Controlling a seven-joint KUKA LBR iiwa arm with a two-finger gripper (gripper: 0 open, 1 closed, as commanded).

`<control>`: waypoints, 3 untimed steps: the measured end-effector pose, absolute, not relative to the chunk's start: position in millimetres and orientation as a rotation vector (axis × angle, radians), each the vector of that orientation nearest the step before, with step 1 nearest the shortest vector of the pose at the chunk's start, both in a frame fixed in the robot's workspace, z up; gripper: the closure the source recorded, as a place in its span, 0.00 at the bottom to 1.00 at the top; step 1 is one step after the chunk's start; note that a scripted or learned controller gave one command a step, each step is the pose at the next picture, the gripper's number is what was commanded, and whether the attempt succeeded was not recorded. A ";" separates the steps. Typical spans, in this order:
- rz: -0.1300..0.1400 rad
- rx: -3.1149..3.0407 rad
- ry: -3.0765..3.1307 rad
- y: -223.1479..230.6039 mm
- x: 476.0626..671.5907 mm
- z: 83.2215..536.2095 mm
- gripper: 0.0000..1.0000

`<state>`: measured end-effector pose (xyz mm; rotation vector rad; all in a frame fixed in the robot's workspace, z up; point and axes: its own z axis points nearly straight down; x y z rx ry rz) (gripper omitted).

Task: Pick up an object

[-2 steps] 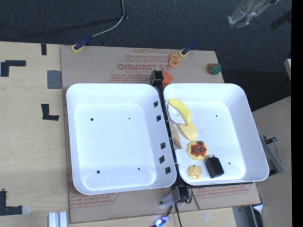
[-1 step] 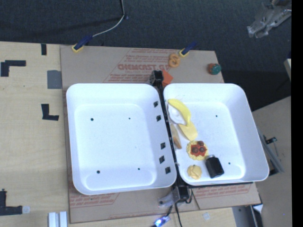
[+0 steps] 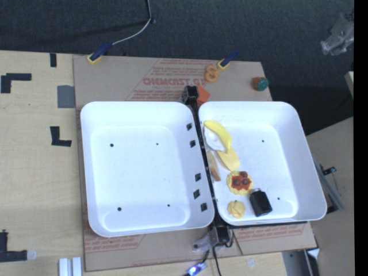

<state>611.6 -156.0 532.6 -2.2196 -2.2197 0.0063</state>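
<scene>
In the camera view, the hand (image 3: 339,38) is seen blurred at the far right, above the dark floor and well apart from the bins; whether it is apart or together cannot be told. A yellow banana (image 3: 219,135), a small pizza (image 3: 239,181) and a black block (image 3: 260,202) are found in the right bin (image 3: 287,154), along its left side.
</scene>
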 end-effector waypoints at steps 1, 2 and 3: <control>0.006 -2.221 -2.219 -206.9 588.6 532.6 1.00; 0.006 -2.216 -2.226 -222.3 649.8 530.7 1.00; 0.005 -2.215 -2.227 -221.3 663.4 531.8 1.00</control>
